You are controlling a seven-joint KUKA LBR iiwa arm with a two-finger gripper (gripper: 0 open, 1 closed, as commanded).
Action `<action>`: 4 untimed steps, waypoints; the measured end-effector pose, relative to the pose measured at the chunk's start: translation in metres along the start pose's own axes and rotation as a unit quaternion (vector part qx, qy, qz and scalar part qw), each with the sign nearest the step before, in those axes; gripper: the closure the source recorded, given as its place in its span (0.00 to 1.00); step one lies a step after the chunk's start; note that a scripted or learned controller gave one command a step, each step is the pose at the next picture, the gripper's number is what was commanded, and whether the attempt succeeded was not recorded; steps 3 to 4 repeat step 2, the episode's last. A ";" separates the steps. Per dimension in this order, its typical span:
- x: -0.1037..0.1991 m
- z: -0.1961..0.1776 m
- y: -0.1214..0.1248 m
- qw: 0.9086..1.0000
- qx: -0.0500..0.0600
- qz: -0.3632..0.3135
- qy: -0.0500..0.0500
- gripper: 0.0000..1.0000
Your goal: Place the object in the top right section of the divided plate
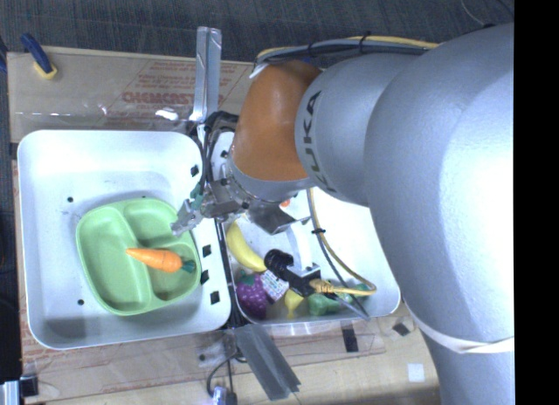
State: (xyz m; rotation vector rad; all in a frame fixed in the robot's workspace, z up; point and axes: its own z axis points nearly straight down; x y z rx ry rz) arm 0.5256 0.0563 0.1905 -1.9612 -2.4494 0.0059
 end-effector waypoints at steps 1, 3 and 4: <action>-0.015 -0.032 -0.008 0.997 -0.002 0.072 -0.001 0.00; -0.045 -0.099 -0.010 0.999 -0.002 0.051 0.000 0.00; -0.045 -0.099 -0.010 0.999 -0.002 0.051 0.000 0.00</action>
